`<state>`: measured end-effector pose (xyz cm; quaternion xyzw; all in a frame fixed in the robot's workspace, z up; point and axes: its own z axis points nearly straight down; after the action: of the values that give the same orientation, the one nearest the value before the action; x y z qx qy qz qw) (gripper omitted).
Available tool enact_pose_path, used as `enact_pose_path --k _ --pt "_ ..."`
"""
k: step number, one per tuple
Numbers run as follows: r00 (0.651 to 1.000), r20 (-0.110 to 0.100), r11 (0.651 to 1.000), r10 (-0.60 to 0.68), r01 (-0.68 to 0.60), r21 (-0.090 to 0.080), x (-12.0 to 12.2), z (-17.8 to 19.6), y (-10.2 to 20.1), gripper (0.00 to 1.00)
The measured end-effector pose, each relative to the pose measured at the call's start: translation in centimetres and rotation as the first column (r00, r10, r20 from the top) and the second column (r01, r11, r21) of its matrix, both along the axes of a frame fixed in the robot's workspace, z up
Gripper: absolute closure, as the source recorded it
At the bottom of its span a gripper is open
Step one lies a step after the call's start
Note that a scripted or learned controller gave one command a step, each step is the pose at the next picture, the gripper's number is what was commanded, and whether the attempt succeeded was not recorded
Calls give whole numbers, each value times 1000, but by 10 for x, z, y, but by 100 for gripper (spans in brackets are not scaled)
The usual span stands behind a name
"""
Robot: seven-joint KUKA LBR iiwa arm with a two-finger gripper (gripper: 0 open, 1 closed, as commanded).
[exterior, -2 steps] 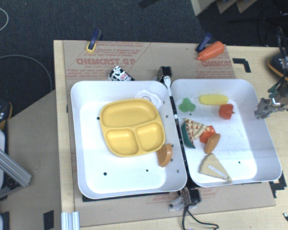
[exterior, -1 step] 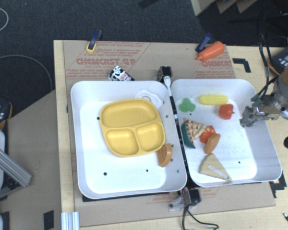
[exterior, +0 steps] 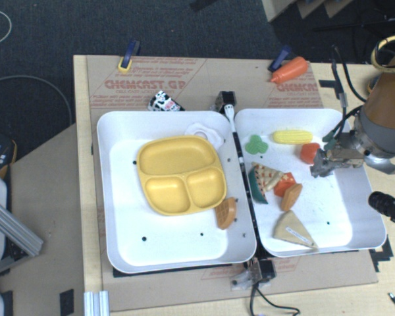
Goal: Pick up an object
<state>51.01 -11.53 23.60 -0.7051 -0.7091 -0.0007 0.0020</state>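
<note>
While your pincer hangs low over the right bin, just beside a red toy, you cannot tell how it is set or whether it has hold of anything. Near it lie a yellow corn cob, a pizza slice and a cheese wedge. You see a yellow divided plate in the left bin.

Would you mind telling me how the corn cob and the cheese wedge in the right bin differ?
The corn cob is bright yellow and rod-shaped; the cheese wedge is pale tan and triangular. The corn cob lies by the far wall, the cheese wedge by the near one. Both are toy foods lying free.
</note>
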Motion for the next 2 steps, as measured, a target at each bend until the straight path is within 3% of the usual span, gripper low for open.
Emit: enact_pose_path --k 2 --pt "1000 -3 1000 -1 1 -1 -24 -22 80 100"
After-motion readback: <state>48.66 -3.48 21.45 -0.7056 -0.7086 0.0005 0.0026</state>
